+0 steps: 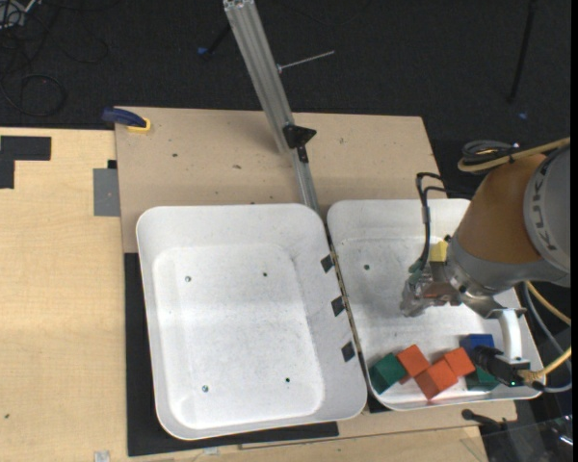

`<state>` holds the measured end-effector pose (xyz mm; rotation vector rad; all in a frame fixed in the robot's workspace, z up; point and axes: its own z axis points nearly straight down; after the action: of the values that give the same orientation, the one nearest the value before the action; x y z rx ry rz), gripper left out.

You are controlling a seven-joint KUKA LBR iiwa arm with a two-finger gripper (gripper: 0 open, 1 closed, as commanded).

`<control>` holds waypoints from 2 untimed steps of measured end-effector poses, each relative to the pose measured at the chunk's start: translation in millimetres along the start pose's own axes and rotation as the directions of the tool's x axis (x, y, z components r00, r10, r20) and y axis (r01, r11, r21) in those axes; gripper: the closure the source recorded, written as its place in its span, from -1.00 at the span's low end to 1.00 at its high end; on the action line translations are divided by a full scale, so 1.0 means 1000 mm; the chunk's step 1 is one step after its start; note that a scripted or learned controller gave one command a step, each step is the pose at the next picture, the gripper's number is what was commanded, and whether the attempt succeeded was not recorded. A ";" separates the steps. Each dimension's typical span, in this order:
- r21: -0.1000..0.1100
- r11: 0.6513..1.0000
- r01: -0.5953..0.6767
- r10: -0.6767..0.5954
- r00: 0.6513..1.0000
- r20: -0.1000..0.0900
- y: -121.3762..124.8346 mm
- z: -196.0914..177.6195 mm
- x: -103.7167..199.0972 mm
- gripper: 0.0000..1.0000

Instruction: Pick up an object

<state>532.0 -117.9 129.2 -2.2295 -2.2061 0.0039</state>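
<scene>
the wooden bench [58, 287] is stretching across the room, with a raised board carrying two shallow white bins. the left bin [236, 320] is sitting wide and bare-floored beside the right bin [385, 248], their rims meeting along a seam marked by small black clips. a slanted aluminium rail [265, 70] is running down from the top toward that seam.

the arm [511, 224], grey with its broad orange band, is reaching in from the right and hanging over the right bin. its gripper [422, 295] is pointing down at the bin's floor around the middle, with nothing visibly between it and the floor; from here i cannot tell how its tips are set.

the blocks are lying clustered along the right bin's near edge, apart from the gripper: an orange block [443, 372], a smaller orange block [411, 359] touching a green block [389, 371], and a blue block [479, 343] further right, partly under the arm.

a small blue and yellow clamp [127, 118] is resting at the board's far left corner.
</scene>
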 end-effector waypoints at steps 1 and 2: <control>-0.007 1.000 0.011 -0.011 1.000 0.001 0.005 -0.045 0.005 1.00; -0.007 1.000 0.011 -0.011 1.000 0.002 0.015 -0.093 0.004 1.00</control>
<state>547.6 -114.6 222.0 -2.2220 -2.2231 -0.0021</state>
